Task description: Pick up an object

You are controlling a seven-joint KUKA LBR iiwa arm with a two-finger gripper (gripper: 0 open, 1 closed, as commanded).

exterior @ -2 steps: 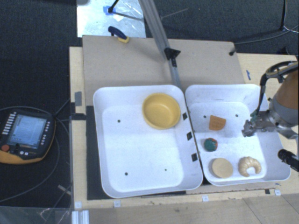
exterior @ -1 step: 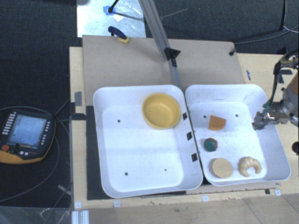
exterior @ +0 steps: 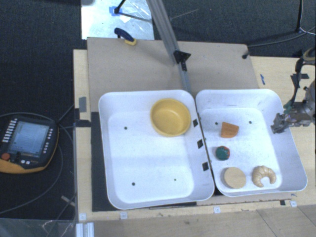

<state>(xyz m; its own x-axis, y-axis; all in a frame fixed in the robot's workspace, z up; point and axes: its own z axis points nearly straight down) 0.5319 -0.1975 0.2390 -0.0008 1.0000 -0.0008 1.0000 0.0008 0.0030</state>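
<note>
Gripper (exterior: 282, 124) over R bin's (exterior: 291, 152) right rim, nothing seen in it. In R bin: orange wedge (exterior: 229, 130), green ball (exterior: 222, 153), tan disc (exterior: 234, 177), croissant (exterior: 263, 175). Yellow bowl (exterior: 170, 116) in L bin (exterior: 123, 181).

Arm (exterior: 307, 90) cut off by right frame edge; gripper (exterior: 280, 124) small and blurred, finger state unreadable; pendant (exterior: 25, 142) screen illegible at left edge
</note>
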